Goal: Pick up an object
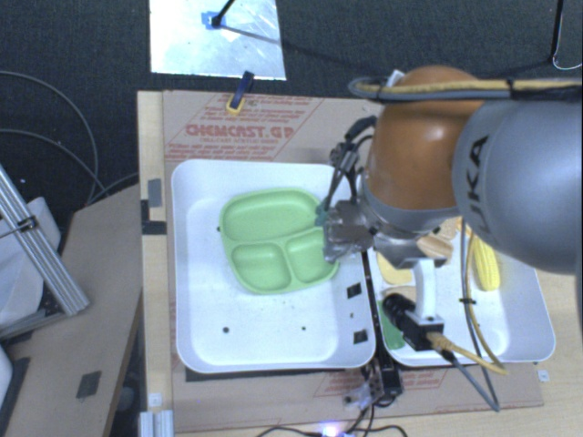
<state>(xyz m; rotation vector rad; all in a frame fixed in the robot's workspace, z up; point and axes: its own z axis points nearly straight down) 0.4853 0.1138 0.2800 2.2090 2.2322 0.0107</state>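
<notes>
A light green divided plate (273, 239) lies in the left white bin (205, 335), toward its upper right. The grey and orange arm reaches in from the right and hangs over the divider between the bins. My gripper (339, 235) sits at the plate's right edge, its fingers hidden beneath the wrist. A yellow object (483, 262), shaped like a corn cob, lies in the right bin (533, 335). A tan object (437, 244) peeks out beside the wrist, and a green item (390, 330) lies partly under a black part near the divider.
Both bins rest on a cardboard sheet (255, 126) on the bench. A silver panel (217, 25) lies at the back. Cables run along the right bin's front. An aluminium frame (36, 253) stands at far left.
</notes>
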